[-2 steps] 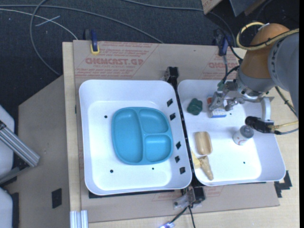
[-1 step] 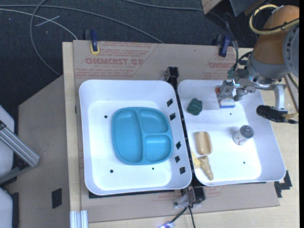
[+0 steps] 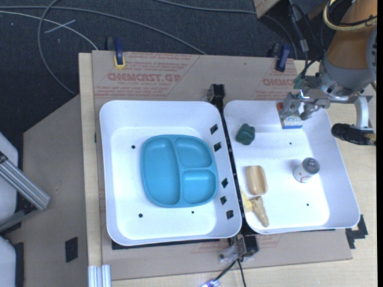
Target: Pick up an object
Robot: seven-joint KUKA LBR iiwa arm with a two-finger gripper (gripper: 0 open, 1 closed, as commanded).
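Objects for picking lie scattered in the right-hand white bin as we look down on the bench: a dark green rounded lump at the far left of that bin, a tan wooden scoop-like piece near the dividing edge, and a pale yellow ragged piece just nearer than it, close to the bin's near left corner. A small grey and white rounded object with a red mark sits well apart from these, toward the bin's right side.

We see the grey arm with its orange band reaching in from the far right, its two-finger gripper poised over the far edge of the right bin. A small white and blue block shows at the fingertips, but we cannot tell whether the fingers grip it or merely stand above it, nor how wide they are set.

In the left-hand white bin we find a light blue plastic plate with three compartments, lying flat near the middle. Two blue clamps hold the brown board at the far edge of the bench.
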